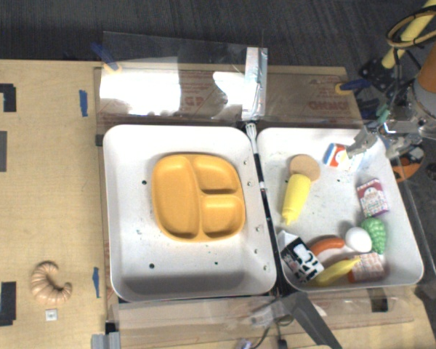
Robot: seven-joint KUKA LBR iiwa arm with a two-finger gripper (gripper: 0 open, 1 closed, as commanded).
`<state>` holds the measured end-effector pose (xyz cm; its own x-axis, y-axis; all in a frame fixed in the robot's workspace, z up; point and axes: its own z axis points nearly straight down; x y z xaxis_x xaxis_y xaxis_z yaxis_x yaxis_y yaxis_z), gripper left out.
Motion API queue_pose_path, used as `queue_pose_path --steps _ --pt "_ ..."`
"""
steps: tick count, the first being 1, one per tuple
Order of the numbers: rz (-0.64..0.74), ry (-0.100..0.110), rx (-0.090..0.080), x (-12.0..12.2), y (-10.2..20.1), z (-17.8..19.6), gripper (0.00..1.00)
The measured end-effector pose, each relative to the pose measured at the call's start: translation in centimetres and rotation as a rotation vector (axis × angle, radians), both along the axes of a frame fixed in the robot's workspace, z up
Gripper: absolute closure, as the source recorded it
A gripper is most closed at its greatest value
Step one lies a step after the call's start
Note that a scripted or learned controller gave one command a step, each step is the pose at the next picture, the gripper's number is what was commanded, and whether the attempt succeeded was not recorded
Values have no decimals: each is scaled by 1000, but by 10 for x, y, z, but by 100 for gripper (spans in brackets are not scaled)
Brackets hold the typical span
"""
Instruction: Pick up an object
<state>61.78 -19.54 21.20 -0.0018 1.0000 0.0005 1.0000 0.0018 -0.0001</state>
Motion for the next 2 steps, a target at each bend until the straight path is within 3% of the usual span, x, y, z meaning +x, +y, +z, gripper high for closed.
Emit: queue_pose_path --steps 1,2 --pt "-117 7 2 -22 65 -92 0" --pt "207 -5 -2 43 98 -125 0"
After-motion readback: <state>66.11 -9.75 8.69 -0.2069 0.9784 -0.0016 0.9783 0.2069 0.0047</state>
